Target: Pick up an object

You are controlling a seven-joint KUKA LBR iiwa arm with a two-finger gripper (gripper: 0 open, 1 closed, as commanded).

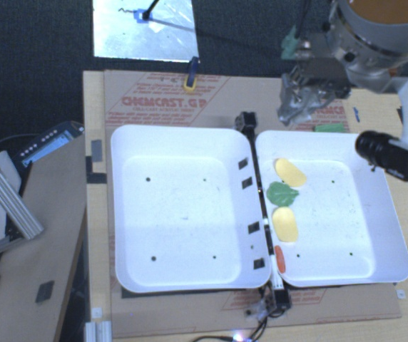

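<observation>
From where I stand, the arm (382, 27) hangs over the far right corner of the table (61, 191), its pincer (300, 112) poised above the back rim of the right bin (375, 212). Whether it is parted or closed I cannot tell; nothing visible sits in it.

The things to pick all lie in the right bin, bunched along its left wall close to the divider (261, 212) between the bins: a pale yellow piece (289, 172) nearest the back, a green leafy piece (282, 194) touching it just in front, a second yellow piece (284, 224) in front of that, and a small orange-red piece (280, 259) near the front corner.

That crowding looks like the main risk to me. The three upper pieces touch or nearly touch, so a descent aimed at one could nudge a neighbour or catch two at once. They also look flat and low, which may let them slip out. Being so near the left wall, a pincer coming down there could strike the rim or the dark clips along the divider.

The rest of the right bin's floor is open, giving free room to approach from the right. The left bin (182, 212) offers broad bare floor too.
</observation>
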